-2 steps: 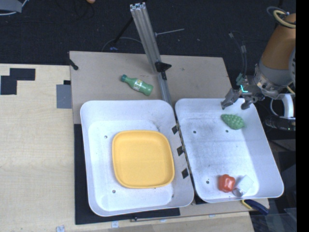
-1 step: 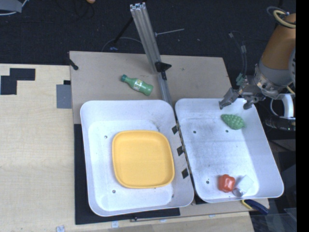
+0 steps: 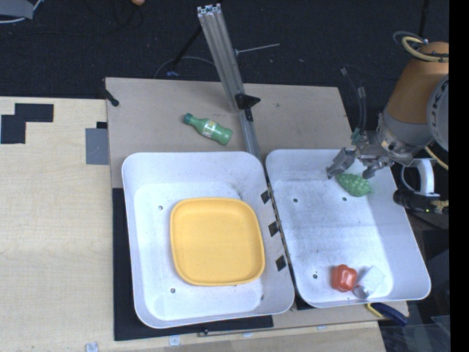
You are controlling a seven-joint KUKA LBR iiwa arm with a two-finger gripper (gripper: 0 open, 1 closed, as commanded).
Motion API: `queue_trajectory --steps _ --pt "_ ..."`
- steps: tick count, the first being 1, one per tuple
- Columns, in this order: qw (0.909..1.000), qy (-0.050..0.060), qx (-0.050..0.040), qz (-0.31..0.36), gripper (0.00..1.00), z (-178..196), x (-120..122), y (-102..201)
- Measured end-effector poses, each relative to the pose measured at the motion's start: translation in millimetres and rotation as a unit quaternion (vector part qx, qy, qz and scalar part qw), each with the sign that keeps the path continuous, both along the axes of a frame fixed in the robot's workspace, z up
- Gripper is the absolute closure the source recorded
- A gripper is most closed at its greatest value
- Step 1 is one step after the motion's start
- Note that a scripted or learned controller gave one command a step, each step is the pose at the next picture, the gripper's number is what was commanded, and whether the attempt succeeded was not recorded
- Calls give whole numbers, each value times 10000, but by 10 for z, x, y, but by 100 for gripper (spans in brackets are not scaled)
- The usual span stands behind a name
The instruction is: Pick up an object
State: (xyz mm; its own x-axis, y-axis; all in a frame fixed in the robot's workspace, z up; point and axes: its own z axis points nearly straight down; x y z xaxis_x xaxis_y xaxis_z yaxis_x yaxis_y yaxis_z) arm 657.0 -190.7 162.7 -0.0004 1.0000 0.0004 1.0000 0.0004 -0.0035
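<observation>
Grey arm (image 3: 440, 108), orange band, metal hand (image 3: 357, 165), yellow cable

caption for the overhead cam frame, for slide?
Gripper hovers at a green object in the right bin; yellow plate fills the left bin.

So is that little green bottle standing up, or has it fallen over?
Fallen over. The green bottle lies on its side on the bench behind the left bin, its cap end pointing toward the view's left.
</observation>
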Motion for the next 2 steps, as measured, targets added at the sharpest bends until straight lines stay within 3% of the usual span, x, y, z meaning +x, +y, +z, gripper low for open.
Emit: queue_trajectory --steps 1,2 --pt "10000 -17 0 5 0 -532 -82 -23" --pt "10000 -30 -2 7 0 -497 -68 -20"
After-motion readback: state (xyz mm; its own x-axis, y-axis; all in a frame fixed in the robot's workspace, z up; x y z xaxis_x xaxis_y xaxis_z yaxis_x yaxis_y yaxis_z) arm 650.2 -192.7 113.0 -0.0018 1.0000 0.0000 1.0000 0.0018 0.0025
